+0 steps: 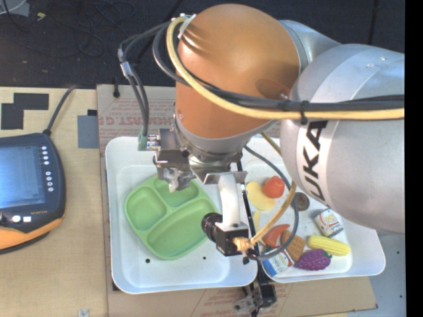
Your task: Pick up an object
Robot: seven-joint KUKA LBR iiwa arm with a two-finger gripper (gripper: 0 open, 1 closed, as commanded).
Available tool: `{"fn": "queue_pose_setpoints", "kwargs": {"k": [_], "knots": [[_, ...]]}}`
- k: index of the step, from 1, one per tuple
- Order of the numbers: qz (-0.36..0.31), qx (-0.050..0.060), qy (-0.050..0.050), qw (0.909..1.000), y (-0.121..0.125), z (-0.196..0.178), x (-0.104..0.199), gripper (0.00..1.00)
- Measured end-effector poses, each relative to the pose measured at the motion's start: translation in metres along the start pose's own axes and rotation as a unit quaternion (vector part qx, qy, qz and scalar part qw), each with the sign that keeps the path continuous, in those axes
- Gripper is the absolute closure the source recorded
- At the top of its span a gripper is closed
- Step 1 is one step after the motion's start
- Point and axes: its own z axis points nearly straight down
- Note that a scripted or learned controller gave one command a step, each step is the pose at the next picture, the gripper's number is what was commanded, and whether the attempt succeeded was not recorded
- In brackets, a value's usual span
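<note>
the arm's gripper point(177, 180) hangs over a green divided tray point(165, 220) in the left bin point(125, 256).

Grey arm point(344, 131) reaches in from right, orange band point(231, 65) uppermost.

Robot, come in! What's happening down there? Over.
Pincer low over the green tray in the left bin. Nothing seen held. Toy food, corn and grapes, waits in the right bin. Arm blocks much.

Grey arm point(350, 131) with orange band point(238, 58), black lettering, looping black and yellow cables point(218, 91).
</note>
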Motion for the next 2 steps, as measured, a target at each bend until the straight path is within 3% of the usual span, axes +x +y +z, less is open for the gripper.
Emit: {"fn": "queue_pose_setpoints", "kwargs": {"k": [1, 2], "knots": [[-0.002, 0.006, -0.003, 1.0000, -0.002, 0.007, 0.001, 0.00], [0.001, 0.003, -0.003, 1.0000, 0.082, -0.012, 0.000, 0.00]]}}
